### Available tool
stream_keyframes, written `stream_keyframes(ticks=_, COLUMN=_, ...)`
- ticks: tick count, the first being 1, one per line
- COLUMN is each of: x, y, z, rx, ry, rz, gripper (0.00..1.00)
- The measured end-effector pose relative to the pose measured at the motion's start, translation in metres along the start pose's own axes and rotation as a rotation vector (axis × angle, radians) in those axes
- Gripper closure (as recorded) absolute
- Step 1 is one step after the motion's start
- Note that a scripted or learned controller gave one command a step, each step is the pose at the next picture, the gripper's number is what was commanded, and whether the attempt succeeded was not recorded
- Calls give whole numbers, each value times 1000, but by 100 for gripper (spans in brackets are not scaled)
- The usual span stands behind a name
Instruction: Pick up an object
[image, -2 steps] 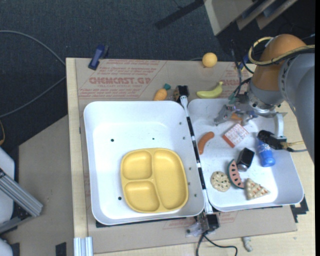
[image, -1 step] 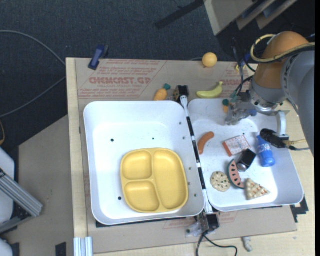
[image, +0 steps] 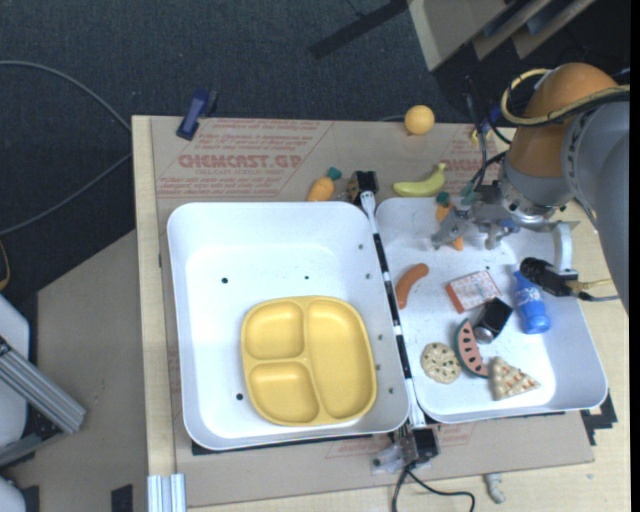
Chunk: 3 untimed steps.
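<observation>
1. The gripper (image: 468, 237) is seen low over the upper part of the right bin (image: 590, 375), near its back wall. Whether it is wide, narrow or holding anything cannot be told; the tip is too small and cluttered.
2. No particular object is named by the task. The nearest candidate is judged to be the small orange piece (image: 457, 241), seen right at the gripper tip, slightly toward the left bin (image: 190, 300). Contact vs. just below: cannot be told.
3. Key relation: almost no lateral offset is seen between tip and orange piece, so mainly a vertical close-in is expected to be needed, if anything. Its long axis cannot be read, since most of it is hidden by the tool.
4. Fallback target: the reddish sausage (image: 410, 285), lying nearer the camera and toward the divider from the gripper. Its long axis runs diagonally, upper end toward the gripper, lower end toward the divider. A grasp across the short axis would be called for.
5. Further off in the same bin: red packet (image: 470, 290), blue bottle (image: 531, 306), watermelon slice (image: 467, 348), cookie (image: 438, 362), pizza slice (image: 512, 380).
6. The banana (image: 420, 183) lies just beyond the bin's back rim, near the gripper but outside the bin.
7. The left bin bears a yellow divided plate (image: 308, 358), well apart from the arm.
</observation>
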<state>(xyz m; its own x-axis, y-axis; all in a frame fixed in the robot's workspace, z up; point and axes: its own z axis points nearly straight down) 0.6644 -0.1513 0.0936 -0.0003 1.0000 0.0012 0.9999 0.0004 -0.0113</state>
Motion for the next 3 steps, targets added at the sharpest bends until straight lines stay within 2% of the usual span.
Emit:
stream_keyframes(ticks=1, x=-30, y=-94, z=10, rx=-9, ry=-1, rz=1, gripper=0)
stream_keyframes(ticks=2, x=-58, y=-120, z=10, rx=-8, ry=24, rz=-11, gripper=0)
stream_keyframes(ticks=3, x=-64, y=-121, z=0, rx=-14, ry=9, rz=-8, gripper=100)
